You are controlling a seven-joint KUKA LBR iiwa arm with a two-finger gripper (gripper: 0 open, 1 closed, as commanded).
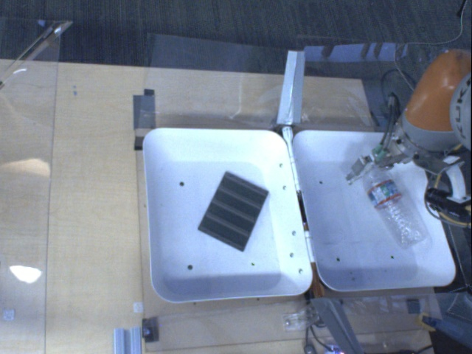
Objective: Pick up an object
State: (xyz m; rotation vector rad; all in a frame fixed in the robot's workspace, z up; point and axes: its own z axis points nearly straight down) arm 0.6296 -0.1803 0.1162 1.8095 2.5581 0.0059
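Fingers of our gripper [366, 166] hang over the right bin [332, 227], near its far side. We see them as thin metallic prongs, but whether they are spread or pressed together we cannot tell at this size. Nothing shows between them.

Just below the gripper and slightly toward the arm [435, 102] lies one clear plastic bottle [394, 206], flat on the bin floor, its cap end pointing up toward the fingertips and its labelled band close under them. We cannot tell whether the fingers touch the cap or sit just apart from it.

Well away from the gripper, across the divide between the bins, one dark ribbed rectangular block [234, 210] rests tilted in the middle of the left bin [169, 168].

We count two bins, one bottle, one block.
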